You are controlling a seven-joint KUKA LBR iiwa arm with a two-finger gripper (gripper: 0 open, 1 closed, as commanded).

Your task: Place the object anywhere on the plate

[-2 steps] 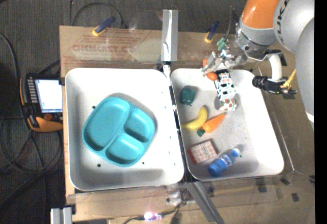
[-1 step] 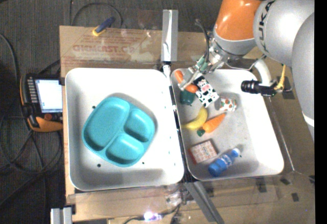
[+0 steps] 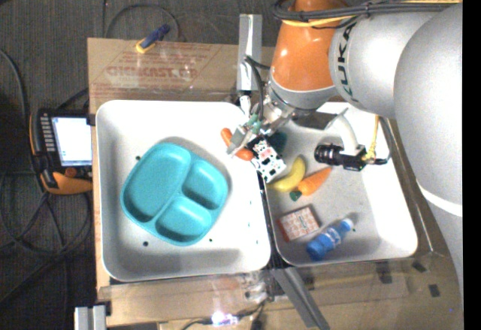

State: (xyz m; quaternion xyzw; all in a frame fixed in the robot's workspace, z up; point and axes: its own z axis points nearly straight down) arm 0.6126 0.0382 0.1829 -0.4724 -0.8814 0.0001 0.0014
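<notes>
Grey arm: reaches in from the right, its bulk covering the upper right bin; orange band above the wrist; part of the "KUKA" lettering reads on the grey shell.
Left bin: white, shallow; open floor all round the plate, widest along the near edge and the top.
Right bin: white, crowded at its left half, barer toward the right wall.
Plate: teal, three compartments, tilted in the left bin, nothing on it.
Cardboard: behind the left bin, faint print I cannot read.
Gripper: over the shared bin walls; whether it is open or closed I cannot tell.
Object: small orange-red piece at the gripper tip, just beyond the plate's upper right rim; held or not, unclear.
Clutter near the divider: spotted black-and-white piece, banana, carrot, touching or nearly so.
Nearer edge: small printed box, blue bottle.
</notes>
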